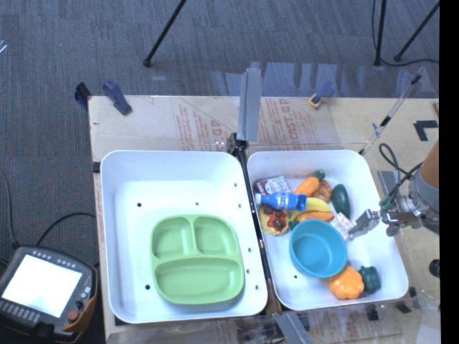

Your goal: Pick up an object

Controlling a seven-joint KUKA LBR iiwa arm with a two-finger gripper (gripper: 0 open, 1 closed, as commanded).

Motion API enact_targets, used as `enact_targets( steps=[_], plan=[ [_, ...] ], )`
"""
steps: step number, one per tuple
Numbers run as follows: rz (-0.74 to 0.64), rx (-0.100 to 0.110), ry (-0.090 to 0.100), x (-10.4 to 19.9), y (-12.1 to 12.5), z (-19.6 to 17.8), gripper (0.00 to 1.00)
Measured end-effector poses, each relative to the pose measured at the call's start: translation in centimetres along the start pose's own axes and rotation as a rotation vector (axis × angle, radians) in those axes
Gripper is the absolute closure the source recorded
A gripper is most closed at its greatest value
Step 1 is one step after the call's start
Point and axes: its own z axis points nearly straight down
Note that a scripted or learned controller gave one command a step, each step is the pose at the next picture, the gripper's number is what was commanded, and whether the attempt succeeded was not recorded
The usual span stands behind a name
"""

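The table (179,120) carried two white bins side by side, and the sorting looked deliberate: the left bin (118,192) held a green divided plate (196,258) lying flat, while the right bin (358,165) gathered the loose candidates for picking. Toy food was heaped against its near-left wall, a blue bottle (282,201) lying across a banana (315,205) and a carrot (308,185), with a dark green vegetable (341,199) just beside them. A blue bowl (318,249) sat upright in the middle, and an orange pepper (347,283) rested near the front corner. The claw (364,221) hung over the bin's right side, just beside the bowl's rim, angled toward the pile. Whether it was spread or pressed together could not be told, and nothing was visibly pinched in it.
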Motion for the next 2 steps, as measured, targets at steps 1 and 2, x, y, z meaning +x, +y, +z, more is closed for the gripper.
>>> enact_targets(
  steps=[1,2],
  plan=[
    [0.176,-0.012,0.006,0.0,5.3,9.3,0.00],
    [0.206,-0.009,-0.002,0.9,5.3,2.6,0.00]
  ],
)
